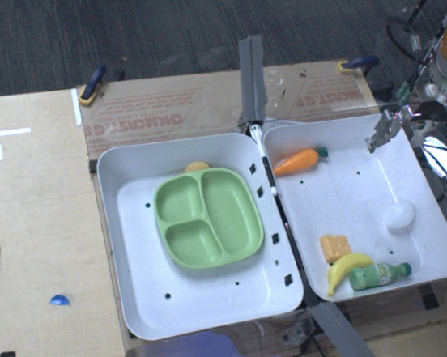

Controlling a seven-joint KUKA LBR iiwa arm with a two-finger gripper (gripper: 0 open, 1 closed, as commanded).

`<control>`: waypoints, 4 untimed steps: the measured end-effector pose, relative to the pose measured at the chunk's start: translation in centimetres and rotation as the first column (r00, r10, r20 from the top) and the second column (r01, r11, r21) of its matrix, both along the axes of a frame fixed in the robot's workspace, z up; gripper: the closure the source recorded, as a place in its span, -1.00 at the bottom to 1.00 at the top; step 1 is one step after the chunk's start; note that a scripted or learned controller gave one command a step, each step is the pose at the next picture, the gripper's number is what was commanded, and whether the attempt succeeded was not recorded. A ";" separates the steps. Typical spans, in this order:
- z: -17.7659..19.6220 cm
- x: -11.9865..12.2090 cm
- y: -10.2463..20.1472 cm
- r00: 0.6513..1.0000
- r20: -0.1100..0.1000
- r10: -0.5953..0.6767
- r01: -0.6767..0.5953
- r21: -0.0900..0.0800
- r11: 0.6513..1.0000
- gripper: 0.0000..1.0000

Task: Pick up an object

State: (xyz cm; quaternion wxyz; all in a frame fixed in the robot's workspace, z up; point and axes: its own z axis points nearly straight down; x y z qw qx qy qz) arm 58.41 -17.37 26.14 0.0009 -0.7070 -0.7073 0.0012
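Pale wood and a sheet of brown cardboard make up the surface (pixel 35 239) under two shallow white bins set side by side. The task names no single object, so the carrot (pixel 296 161), lying on its side at the far left of the right bin (pixel 421 188), looks the likeliest pick. It appears to be a light, stiff plastic toy with a smooth, tapering skin that could slide out of a pinch; a hold across its thicker middle, square to its length, seems safest.

The pincer (pixel 381 136) hangs at the far right edge of the same bin, to the right of the carrot and apart from it, with bare bin floor between them. Whether it stands wide or closed cannot be told, and nothing is seen in it.

Nearer in that bin lie a white ball (pixel 400 216), an orange block (pixel 335 247), a banana (pixel 346 268) and a green bottle (pixel 377 275), the last three close together. In the left bin (pixel 142 307) rests a green divided plate (pixel 209 217), with a small yellowish thing (pixel 197 167) peeking from behind its far rim.
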 end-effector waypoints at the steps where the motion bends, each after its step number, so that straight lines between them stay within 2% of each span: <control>1: -12.5 7.4 4.9 1.000 0.001 -0.024 0.024 0.000 1.000 -1.00; 2: -16.0 8.0 7.9 0.999 0.020 -0.025 0.025 0.001 1.000 -1.00; 3: -14.8 8.1 7.6 0.999 0.022 -0.028 0.028 -0.003 1.000 1.00; 4: -14.8 8.1 7.6 0.999 0.022 -0.028 0.028 -0.003 1.000 -1.00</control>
